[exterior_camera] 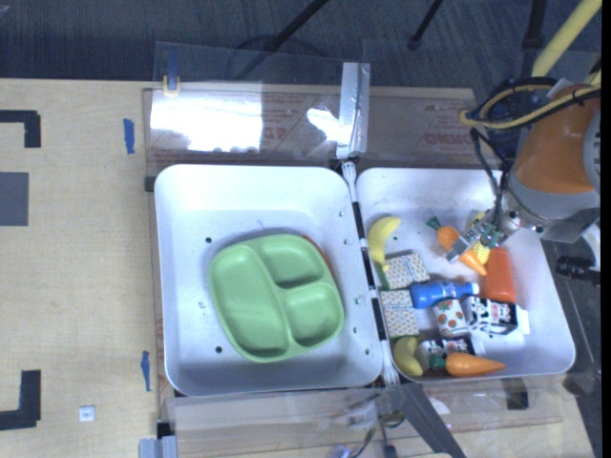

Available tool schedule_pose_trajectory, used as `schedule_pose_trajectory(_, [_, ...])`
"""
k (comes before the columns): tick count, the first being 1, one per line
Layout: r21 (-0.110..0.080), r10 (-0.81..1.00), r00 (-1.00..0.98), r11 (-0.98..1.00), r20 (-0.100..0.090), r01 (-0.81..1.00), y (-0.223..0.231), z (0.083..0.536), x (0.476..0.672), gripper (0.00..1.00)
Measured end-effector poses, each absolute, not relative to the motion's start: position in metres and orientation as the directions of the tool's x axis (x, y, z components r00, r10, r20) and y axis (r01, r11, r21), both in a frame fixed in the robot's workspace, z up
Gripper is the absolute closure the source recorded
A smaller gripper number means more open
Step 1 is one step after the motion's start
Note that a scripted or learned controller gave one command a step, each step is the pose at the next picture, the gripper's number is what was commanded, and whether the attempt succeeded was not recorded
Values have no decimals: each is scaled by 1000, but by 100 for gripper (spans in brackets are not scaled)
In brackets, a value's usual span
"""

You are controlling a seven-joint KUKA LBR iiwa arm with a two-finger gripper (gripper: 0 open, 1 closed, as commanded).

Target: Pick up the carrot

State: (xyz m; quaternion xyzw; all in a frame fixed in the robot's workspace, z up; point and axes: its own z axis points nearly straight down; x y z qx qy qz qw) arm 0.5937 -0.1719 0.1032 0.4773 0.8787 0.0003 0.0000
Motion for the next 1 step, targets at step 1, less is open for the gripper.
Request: schedule_pose_trajectory(1, [3,875,-484,484,-3,875,-130,203,636,100])
